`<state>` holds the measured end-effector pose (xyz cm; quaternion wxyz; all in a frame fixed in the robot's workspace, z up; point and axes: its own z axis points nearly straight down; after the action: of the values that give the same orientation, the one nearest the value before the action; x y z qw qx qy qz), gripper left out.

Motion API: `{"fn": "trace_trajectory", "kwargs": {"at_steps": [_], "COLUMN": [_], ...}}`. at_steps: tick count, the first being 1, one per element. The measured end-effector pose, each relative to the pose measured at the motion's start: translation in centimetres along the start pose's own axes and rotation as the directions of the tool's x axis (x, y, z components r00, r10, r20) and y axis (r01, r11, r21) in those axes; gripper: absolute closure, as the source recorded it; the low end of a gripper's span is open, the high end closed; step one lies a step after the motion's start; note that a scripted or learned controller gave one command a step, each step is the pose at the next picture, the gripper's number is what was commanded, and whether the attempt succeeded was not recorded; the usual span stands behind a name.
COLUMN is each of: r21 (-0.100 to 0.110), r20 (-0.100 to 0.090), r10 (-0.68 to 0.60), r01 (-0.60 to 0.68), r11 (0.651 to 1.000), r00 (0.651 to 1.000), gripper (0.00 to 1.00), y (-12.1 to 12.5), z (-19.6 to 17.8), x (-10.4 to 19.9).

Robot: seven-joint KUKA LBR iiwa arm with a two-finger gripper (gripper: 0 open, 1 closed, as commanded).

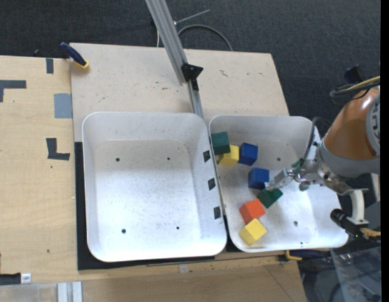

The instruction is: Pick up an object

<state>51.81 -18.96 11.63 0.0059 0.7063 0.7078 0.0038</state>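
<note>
Tool (284,180), six blocks (two blue) (248,153)

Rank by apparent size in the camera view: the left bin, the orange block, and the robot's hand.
1. left bin, by far the largest.
2. hand and orange block: they look similar in size, and the hand sits nearer the camera, so I won't rank them.

A pale wooden bench (169,80) stood on a dark carpeted floor (295,17), its surface scuffed and marked with grey and black tape patches (62,106) along the left side. A slanted grey metal rail (166,27) crossed the top of the scene above a loose thin cable (207,33). Light fell evenly, without hard shadows.
</note>
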Motion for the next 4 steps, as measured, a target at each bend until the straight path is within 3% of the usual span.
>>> {"fn": "trace_trajectory", "kwargs": {"at_steps": [1, 2, 3, 4], "r21": [-0.010, -0.016, 0.010, 0.008], "r20": [0.002, 0.005, -0.001, 0.000], "r10": [0.002, 0.001, -0.001, 0.000], "r01": [-0.002, -0.001, 0.001, 0.000], "r11": [1.000, 1.000, 1.000, 1.000], "r00": [1.000, 1.000, 1.000, 1.000], "gripper": [0.00, 1.00, 1.00, 1.00], "y": [0.4, 0.7, 1.6, 1.9], "z": [0.4, -0.8, -5.6, -11.9], "x": [0.0, -0.1, 0.5, 0.2]}}
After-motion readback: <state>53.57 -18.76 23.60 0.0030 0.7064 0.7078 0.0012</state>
